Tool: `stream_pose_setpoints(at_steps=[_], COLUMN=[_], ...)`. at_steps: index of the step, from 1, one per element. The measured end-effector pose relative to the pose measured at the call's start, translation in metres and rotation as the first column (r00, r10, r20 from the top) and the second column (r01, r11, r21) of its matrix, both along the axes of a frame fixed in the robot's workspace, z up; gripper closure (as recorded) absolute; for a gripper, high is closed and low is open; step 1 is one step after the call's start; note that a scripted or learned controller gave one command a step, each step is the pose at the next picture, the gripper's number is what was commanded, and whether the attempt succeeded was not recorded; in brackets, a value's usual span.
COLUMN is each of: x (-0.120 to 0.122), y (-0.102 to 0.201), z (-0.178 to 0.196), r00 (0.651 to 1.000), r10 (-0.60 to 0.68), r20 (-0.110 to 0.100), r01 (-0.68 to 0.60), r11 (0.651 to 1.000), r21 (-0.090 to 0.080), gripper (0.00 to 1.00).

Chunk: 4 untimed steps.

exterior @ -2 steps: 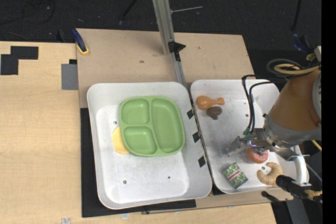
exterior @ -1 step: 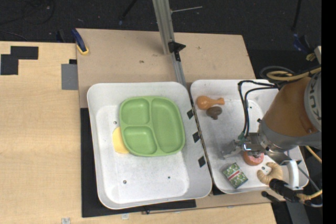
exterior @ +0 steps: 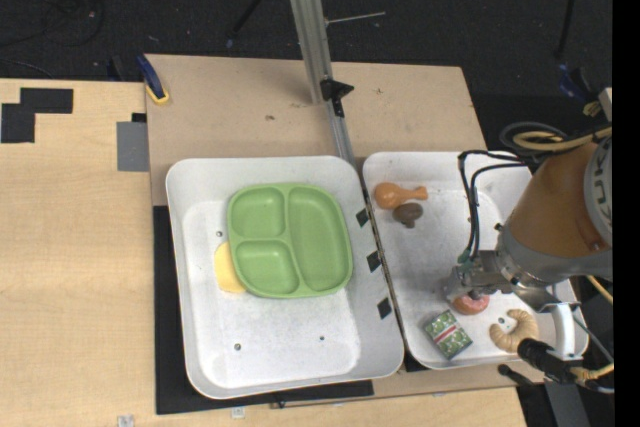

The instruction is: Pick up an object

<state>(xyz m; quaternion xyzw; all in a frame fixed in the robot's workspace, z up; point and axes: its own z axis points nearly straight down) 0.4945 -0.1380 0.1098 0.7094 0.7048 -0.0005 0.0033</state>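
Table [exterior: 300, 105], tan, bearing two shallow white bins side by side.

Left bin [exterior: 200, 315]: green divided tray [exterior: 290, 240] with three compartments, lying flat in the upper middle; yellow object [exterior: 226, 270] tucked partly under the tray's left edge.

Right bin [exterior: 425, 245]: orange pear-shaped object [exterior: 396, 194] near the top, a brown lump [exterior: 408, 212] touching it just below; green patterned packet [exterior: 447, 334] near the lower edge; tan curled object [exterior: 514, 328] to the packet's right; pink and red object [exterior: 471, 302] between the packet and the claw.

Arm [exterior: 560, 215]: grey with orange band, entering from the right over the right bin. Claw [exterior: 472, 283] low over the bin, directly above the pink and red object and apparently touching it; spread of the claw cannot be told, nor whether anything is gripped.

Metal post [exterior: 310, 25] standing at the table's far side.
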Motion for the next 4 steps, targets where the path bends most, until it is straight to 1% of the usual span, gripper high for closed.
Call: stream_pose_setpoints(at_steps=[1, 2, 3, 4], x=[0.004, 0.004, 0.004, 0.008], y=[0.010, 0.012, 0.012, 0.055], z=[0.054, 0.116, 0.122, 0.127], r00=[1.000, 1.000, 1.000, 1.000], r10=[0.008, 0.008, 0.007, 0.010], r20=[-0.002, 0.000, -0.005, -0.005], r01=[-0.008, -0.008, -0.007, -0.010], r11=[1.000, 1.000, 1.000, 1.000], r21=[0.006, 0.005, 0.006, 0.006], gripper=[1.00, 1.00, 1.00, 1.00])
